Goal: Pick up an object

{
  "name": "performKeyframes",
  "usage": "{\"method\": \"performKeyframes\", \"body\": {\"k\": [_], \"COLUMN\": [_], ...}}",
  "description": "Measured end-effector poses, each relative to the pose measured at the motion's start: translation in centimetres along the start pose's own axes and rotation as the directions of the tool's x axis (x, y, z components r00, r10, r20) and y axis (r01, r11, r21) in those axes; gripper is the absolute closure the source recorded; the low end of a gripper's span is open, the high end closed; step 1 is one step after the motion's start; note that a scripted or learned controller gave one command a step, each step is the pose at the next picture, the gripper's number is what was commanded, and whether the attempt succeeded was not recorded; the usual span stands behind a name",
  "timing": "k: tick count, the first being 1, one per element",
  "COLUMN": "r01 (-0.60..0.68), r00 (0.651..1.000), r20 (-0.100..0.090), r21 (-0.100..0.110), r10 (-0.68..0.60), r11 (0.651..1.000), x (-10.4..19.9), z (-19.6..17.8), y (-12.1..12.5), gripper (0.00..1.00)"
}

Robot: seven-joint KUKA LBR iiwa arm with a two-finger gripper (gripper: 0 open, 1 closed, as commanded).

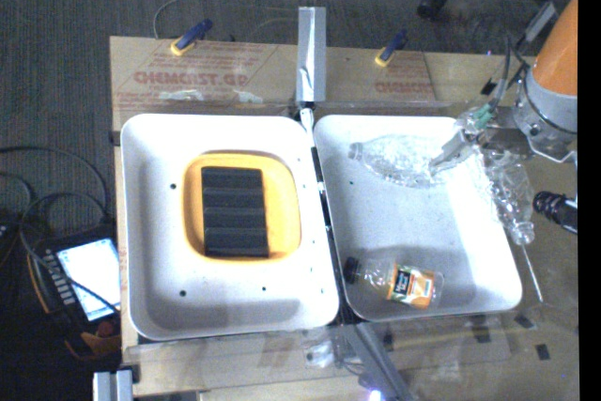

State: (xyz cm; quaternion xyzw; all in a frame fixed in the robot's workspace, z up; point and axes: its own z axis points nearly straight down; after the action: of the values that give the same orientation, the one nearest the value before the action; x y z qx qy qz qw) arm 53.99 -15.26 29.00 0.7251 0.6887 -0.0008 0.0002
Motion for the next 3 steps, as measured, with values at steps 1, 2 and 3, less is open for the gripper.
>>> {"method": "performKeyframes", "body": {"k": [1, 2, 3], "r01": [0.123, 0.183, 0.183], "r00": [0.992, 0.983, 0.983], "r20": [-0.003, 0.007, 0.005], "r21": [0.003, -0.028, -0.028], "r10": [-0.123, -0.183, -0.183], "r11": [0.992, 0.983, 0.983], "x": [0.3, -0.9, -0.8], "z": [15.8, 19.4, 18.5], "y": [-5.7, -4.6, -4.5], "gripper": [0.00, 0.00, 1.00]}}
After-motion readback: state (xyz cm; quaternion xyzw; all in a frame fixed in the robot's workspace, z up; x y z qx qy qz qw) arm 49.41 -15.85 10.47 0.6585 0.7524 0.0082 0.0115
